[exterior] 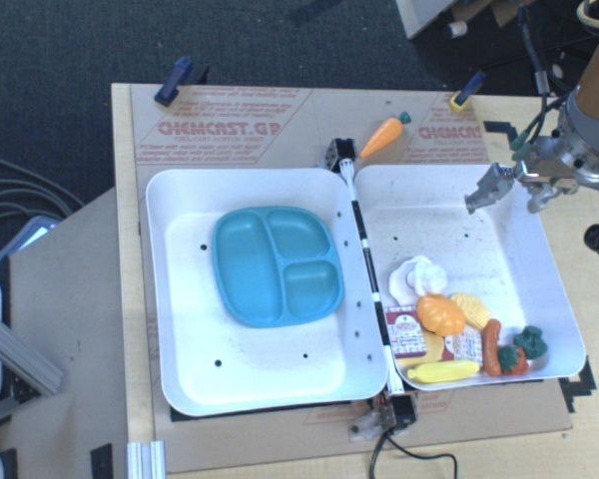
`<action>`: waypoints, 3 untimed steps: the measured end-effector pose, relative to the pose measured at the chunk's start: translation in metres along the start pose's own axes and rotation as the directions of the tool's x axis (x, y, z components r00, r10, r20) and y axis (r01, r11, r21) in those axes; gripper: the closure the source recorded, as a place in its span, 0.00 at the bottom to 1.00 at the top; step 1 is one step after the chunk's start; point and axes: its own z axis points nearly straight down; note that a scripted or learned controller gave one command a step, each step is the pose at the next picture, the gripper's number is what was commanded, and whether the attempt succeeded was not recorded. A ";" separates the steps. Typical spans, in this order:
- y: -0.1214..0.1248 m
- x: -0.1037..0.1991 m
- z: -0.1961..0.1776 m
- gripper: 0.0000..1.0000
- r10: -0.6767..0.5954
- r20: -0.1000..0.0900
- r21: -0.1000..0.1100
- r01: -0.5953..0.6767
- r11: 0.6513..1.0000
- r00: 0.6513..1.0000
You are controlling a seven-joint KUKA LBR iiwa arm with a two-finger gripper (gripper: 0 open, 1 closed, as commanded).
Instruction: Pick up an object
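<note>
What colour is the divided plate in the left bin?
Light blue, plain; the divided plate shows clearly in the camera view.

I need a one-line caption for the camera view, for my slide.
Gripper above right bin of toy food; blue plate in left bin.

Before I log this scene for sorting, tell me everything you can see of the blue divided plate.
The blue divided plate is a teal, plastic-looking tray with rounded corners and three compartments: one large on its left side, two smaller on its right. It lies flat, slightly rotated, in the middle of the left bin, resting on the bin floor. All three compartments look bare, and only the bin touches it.
</note>
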 end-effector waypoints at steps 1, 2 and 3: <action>-0.019 -0.044 0.170 0.00 0.002 -0.001 0.004 -0.002 1.000 1.000; -0.066 0.003 0.192 0.00 0.001 -0.001 0.001 -0.001 1.000 1.000; -0.065 0.002 0.181 1.00 0.002 0.001 -0.002 -0.002 1.000 1.000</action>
